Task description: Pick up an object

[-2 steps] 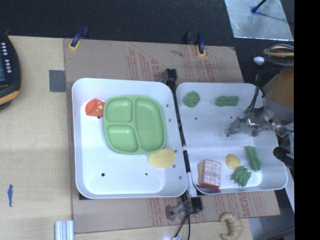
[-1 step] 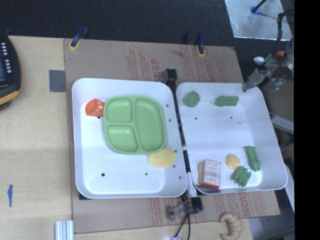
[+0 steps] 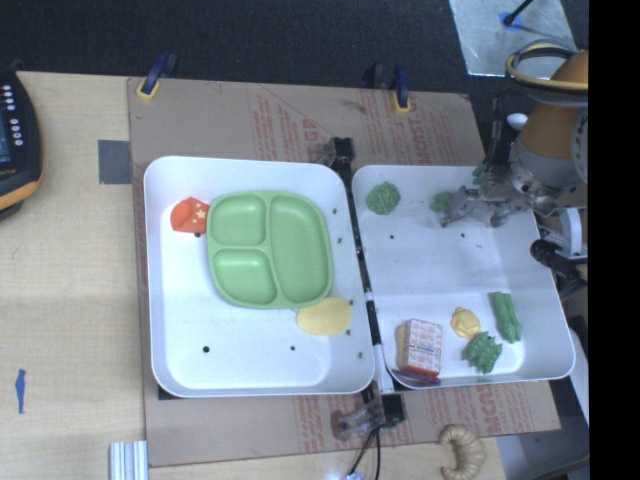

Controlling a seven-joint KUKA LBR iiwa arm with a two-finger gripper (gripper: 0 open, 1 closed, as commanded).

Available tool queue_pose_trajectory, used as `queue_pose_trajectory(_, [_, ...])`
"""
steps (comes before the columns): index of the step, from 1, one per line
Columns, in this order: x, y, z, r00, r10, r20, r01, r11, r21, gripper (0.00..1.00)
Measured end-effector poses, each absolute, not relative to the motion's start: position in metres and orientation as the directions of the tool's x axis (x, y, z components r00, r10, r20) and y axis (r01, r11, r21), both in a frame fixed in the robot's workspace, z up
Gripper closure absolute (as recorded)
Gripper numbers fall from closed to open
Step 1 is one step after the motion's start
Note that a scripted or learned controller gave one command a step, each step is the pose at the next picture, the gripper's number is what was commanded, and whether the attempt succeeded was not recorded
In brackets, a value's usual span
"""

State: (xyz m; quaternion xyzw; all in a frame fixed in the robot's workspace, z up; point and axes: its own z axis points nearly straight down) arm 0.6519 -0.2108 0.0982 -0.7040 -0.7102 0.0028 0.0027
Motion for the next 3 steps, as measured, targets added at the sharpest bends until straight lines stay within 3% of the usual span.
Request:
queue_pose_trajectory(1, [0.58,-0.212,0.156,-0.002,1.0,0.001,1.0,0.002,-0.008,0.0])
queue_pose_trajectory(2, [0.527,-0.211,0.089,-0.003,1.0,0.002,1.0,0.003,-0.009,0.0])
queue_pose_trajectory(3, [0.627,-0.196,0.245,-0.009,1.0,-0.006,1.0,0.01,0.016,0.0])
